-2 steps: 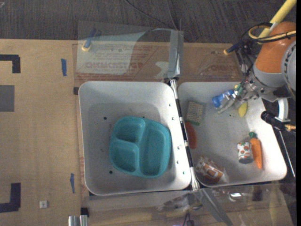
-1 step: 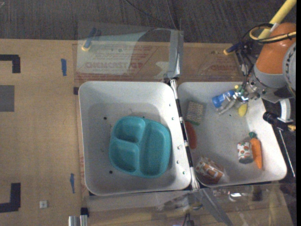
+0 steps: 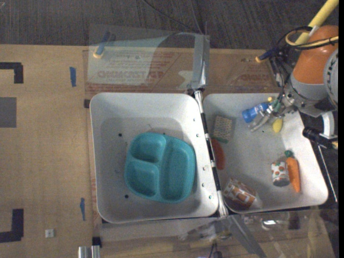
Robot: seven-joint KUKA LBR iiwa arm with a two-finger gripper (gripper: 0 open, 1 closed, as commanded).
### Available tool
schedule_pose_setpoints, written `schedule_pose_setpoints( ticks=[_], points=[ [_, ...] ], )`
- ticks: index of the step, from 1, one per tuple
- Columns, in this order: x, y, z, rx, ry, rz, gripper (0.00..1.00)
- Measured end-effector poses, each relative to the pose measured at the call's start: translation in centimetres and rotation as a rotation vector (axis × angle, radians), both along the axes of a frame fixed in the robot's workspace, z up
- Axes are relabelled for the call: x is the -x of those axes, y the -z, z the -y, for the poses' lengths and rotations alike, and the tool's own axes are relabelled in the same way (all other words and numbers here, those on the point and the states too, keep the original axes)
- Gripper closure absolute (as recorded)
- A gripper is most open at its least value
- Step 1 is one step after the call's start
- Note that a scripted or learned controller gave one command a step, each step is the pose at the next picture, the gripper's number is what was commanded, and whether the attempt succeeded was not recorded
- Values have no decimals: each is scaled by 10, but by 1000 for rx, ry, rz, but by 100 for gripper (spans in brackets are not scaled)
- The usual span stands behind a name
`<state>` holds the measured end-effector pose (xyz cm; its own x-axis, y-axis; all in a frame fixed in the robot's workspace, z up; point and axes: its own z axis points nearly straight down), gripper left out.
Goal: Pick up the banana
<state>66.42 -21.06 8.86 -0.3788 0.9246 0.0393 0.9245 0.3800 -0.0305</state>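
The pincer [image 3: 267,118] reaches down into the far part of the right white bin [image 3: 317,198]; whether it is spread or pressed together, I cannot tell. The small yellow banana [image 3: 277,125] lies just beside it, near a blue bottle [image 3: 251,113].

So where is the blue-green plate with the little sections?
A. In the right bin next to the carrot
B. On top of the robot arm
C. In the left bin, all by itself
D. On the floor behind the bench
C: the teal plate lies flat inside the left bin, while the carrot and the other small things sit in the right bin.
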Motion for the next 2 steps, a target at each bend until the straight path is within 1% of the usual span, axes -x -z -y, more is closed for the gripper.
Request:
schedule_pose_setpoints(
  ticks=[2],
  points=[
    [1, 0, 3, -3, -89, -1, 0]
  ],
)
